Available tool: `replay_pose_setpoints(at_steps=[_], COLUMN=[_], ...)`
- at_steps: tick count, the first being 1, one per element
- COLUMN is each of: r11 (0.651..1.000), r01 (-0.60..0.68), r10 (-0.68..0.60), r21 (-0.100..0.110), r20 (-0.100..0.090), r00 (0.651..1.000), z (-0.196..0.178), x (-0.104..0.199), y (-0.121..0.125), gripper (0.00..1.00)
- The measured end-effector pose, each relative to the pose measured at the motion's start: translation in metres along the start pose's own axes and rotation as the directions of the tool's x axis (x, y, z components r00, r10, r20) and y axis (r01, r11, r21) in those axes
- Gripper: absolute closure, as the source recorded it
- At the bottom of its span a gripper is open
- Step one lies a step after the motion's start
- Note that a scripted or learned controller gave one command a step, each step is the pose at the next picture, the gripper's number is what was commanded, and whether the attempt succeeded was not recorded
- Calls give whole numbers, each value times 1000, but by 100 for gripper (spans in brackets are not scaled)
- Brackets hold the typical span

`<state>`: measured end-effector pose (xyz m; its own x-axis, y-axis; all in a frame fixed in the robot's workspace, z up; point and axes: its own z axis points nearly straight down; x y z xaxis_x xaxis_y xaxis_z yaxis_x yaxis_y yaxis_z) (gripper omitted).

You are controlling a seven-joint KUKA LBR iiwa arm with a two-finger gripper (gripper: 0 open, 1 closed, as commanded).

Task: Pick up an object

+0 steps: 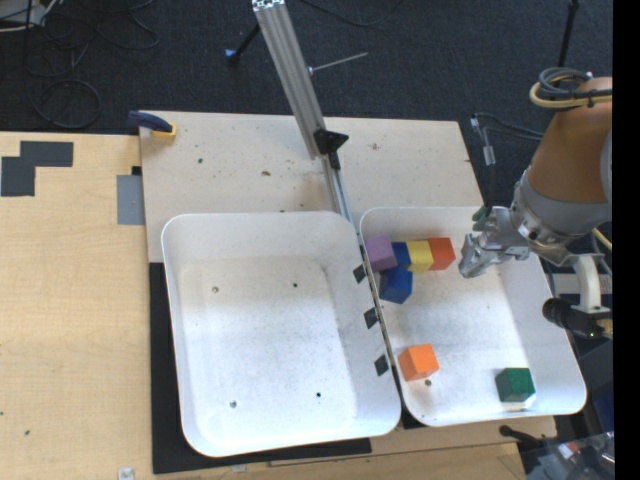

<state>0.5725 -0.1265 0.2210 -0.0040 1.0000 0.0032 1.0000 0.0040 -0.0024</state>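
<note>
In the right bin point(545, 353), a purple block point(379, 252), a blue block point(397, 283), a yellow block point(420, 255) and a red-orange block point(441, 253) cluster near the far left corner. An orange block point(419, 361) lies near the bin's left wall, and a green block point(516, 384) rests by the near right corner. My gripper point(477, 256) hangs over the right bin just right of the red-orange block, with nothing visibly between its fingers. The arm point(570, 163) comes in from the right.
The left bin point(265, 333) sits beside the right one, with black clips point(372, 317) along the shared edge. A slanted aluminium rail point(295, 73) rises behind the bins. A blue-and-yellow clamp point(152, 124) lies at the bench's far left corner.
</note>
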Motion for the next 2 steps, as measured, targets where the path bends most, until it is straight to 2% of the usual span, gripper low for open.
replay_pose_setpoints(at_steps=[1, 2], r11=[1000, 1000], r01=[1, 0], r10=[-1, 0], r21=[1, 0], r20=[-1, 1], r00=[1000, 1000], z=[-11, -11], x=[55, 105], y=[-5, 1], gripper=[100, 100])
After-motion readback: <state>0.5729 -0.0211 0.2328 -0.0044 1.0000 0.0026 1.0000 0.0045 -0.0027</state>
